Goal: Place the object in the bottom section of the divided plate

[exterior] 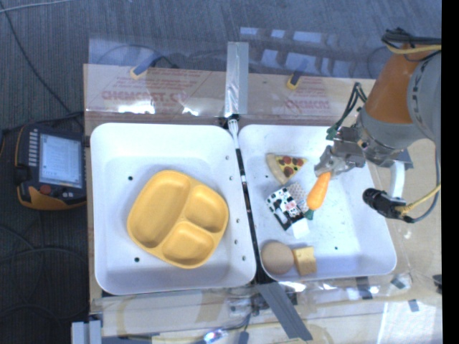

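Observation:
A yellow divided plate [178,217] lies in the left bin, with three sections and nothing in them. In the right bin an orange toy carrot [318,190] lies at a slant, its upper end just under my gripper [334,162]. The gripper sits low over the right bin, at the carrot's top right end. I cannot see whether it touches the carrot.
Beside the carrot are a toy pizza slice [286,166], a black-and-white patterned block [287,205], and a tan ball with a tan block [288,259] by the front wall. The ridge between the bins [244,192] separates carrot and plate. A handheld pendant [50,166] lies left of the bench.

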